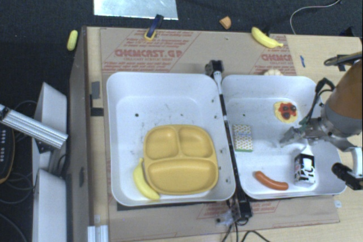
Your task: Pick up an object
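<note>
In the right bin (pixel 266 88) lie a small yellow pizza toy with red dots (pixel 285 111), a green-checked sponge block (pixel 243 138), a red-orange sausage (pixel 271 180) and a black-and-white carton (pixel 305 169). My gripper (pixel 303 141) hangs low over the right side of this bin. It is just above the carton and below the pizza toy. I cannot make out whether it touches the carton. The grey arm with its orange band (pixel 347 96) comes in from the right.
The left bin (pixel 130 93) holds a yellow divided plate (pixel 180 158) with a banana (pixel 143 180) against its left edge. On the cardboard behind the bins lie another banana (pixel 265 38) and a small orange piece (pixel 226 22). A black clamp (pixel 215 68) sits between the bins.
</note>
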Controlling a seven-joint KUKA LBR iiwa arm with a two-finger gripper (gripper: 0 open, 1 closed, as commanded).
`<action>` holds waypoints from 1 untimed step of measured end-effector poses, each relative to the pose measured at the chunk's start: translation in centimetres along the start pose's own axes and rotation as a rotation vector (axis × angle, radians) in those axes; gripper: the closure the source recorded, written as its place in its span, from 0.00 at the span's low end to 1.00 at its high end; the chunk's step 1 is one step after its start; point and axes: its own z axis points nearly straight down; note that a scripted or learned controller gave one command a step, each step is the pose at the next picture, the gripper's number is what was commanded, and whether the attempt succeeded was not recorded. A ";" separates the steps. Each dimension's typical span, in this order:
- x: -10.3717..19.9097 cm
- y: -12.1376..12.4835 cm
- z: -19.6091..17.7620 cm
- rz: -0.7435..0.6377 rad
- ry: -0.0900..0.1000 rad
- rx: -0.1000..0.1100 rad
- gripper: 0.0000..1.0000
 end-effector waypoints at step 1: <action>0.0 -4.0 1.1 0.001 0.001 0.003 0.00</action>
